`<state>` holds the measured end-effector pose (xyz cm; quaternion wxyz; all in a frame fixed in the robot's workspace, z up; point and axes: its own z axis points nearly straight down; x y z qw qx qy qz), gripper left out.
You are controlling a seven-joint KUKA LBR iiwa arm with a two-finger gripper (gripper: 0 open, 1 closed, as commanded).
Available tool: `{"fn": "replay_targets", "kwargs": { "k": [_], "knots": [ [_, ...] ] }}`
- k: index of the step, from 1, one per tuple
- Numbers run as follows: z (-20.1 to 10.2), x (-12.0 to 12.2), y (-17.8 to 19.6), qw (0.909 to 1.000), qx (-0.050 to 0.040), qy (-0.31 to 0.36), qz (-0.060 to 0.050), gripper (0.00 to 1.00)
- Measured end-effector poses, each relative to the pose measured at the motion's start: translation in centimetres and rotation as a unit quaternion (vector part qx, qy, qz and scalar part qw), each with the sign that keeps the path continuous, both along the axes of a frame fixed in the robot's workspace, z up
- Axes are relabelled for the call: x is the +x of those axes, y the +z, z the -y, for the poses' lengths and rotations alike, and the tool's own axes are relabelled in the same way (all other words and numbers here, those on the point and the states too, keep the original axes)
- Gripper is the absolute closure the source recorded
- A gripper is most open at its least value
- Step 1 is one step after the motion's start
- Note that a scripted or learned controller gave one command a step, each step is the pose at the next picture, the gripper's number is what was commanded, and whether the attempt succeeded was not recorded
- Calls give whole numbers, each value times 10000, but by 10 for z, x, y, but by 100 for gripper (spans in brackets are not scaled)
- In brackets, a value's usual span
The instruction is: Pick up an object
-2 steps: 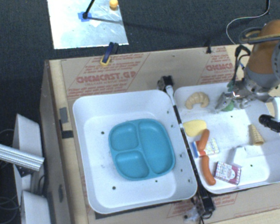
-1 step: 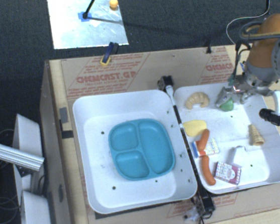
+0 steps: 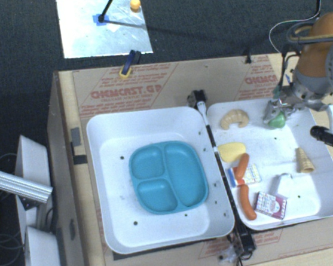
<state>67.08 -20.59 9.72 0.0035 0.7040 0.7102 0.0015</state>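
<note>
- The small green rounded object (image 3: 278, 121) lies in the far right part of the right-hand shallow white bin (image 3: 328, 197), close to the back wall, and seems the thing being gone for, judging by where the arm has stopped.
- The metal two-finger gripper (image 3: 277, 110) sits right over and against it, its lower end overlapping the green piece; whether the jaws are apart, together or clamped on it I cannot tell from this slanted view.
- To do the step well, the jaws should straddle the green piece squarely, go low enough to catch its widest part, and close before any lift; a rounded thing is likely to squirt sideways if pinched near its top.
- The bin wall just behind leaves little room, so a straight vertical lift looks safer than a drag.
- The pale tan croissant-shaped piece (image 3: 234, 118) lies near on the left, apart from the green one; it should not be nudged.
- Further off in the same bin lie a yellow wedge (image 3: 231, 150), two orange-red sausages (image 3: 242, 167), a beige cone (image 3: 304, 159) and a small dark red packet (image 3: 272, 205), all well apart from the grasp.
- The left white bin (image 3: 115, 226) holds a blue divided plate (image 3: 167, 177); both bins rest on the cardboard-covered desk (image 3: 160, 82).
- The grey arm with its orange band (image 3: 321, 26) comes in from the right.
</note>
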Motion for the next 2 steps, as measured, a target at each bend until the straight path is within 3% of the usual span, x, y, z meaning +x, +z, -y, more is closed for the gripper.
{"fn": "replay_targets", "kwargs": {
  "k": [1,2],
  "knots": [
    [-56,-36,26,10000,14,-18,-18,100],
    [-126,-39,88,10000,17,-19,-14,100]
  ]
}}
